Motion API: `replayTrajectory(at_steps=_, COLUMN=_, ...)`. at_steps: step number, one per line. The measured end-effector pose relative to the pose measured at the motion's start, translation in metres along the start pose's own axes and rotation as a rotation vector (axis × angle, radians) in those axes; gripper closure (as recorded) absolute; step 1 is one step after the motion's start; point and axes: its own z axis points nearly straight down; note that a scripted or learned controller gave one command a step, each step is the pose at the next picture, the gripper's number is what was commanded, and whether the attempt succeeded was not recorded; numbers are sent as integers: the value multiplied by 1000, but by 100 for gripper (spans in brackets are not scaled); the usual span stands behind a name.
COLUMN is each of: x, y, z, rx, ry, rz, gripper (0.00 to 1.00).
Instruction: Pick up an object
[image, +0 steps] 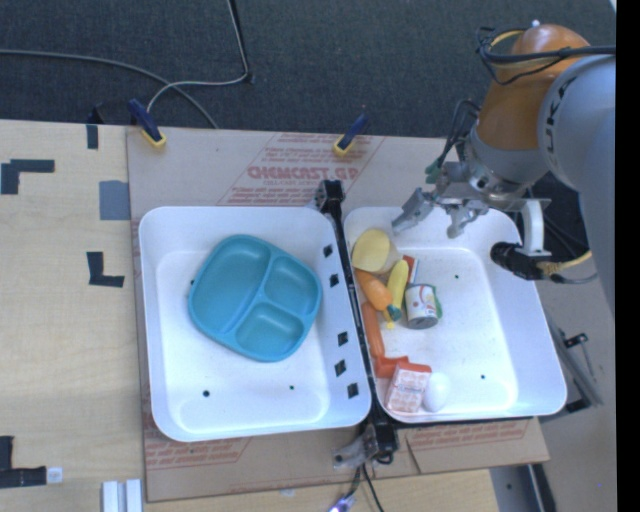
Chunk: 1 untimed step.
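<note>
A grey robot arm with an orange band reaches in from the right, its two-finger gripper (434, 213) hanging over the far edge of the right-hand shallow white bin (500, 340), fingers spread apart and holding nothing. Along that bin's left side lie a round yellow fruit (370, 249), a yellow banana (398, 284), an orange carrot (376, 292) and a small tin can (422, 306). The left-hand white bin (170, 330) holds a blue divided plastic plate (255, 297).

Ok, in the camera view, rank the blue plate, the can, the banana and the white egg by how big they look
1. Blue plate, by far the largest.
2. and 3. Can and banana: too alike to rank.
4. White egg, smallest.
</note>
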Motion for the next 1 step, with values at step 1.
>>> replayTrajectory(at_steps=1, x=-3, y=-36, z=124, rx=-1, ry=0, rz=1, gripper=0)
